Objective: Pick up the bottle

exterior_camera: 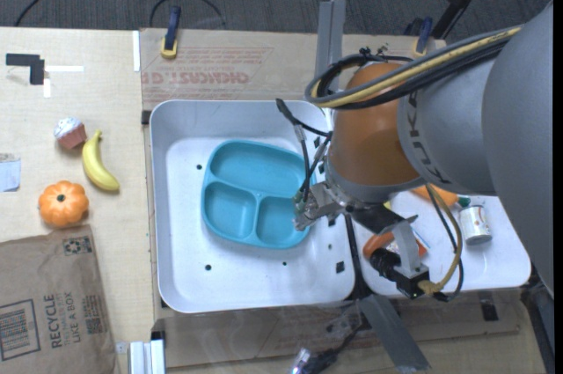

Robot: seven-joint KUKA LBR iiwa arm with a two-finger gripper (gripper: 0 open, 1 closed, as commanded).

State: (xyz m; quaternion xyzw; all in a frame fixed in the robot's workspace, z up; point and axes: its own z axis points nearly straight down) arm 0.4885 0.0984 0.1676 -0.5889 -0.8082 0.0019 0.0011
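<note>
From the overhead camera view, I see the gripper low over the left bin, at the right-hand rim of the blue divided plate. The wrist and its cables crowd that spot, so I cannot tell how far the gripper is open, and I see nothing held in it

The bottle is in the other bin, the right bin. It is a small pale thing lying on the white floor close under the grey arm. It lies well apart from the gripper, off toward the picture's right and at about the same height in the frame. The wall between the two bins stands in the way. Its long axis seems to run roughly up and down the picture, slightly tilted, though part of it is close to the arm's edge and hard to read

An orange item lies just beside the bottle, on the gripper's side

My judgement: the coming move turns on crossing to the right bin and squaring the gripper across that axis
</note>
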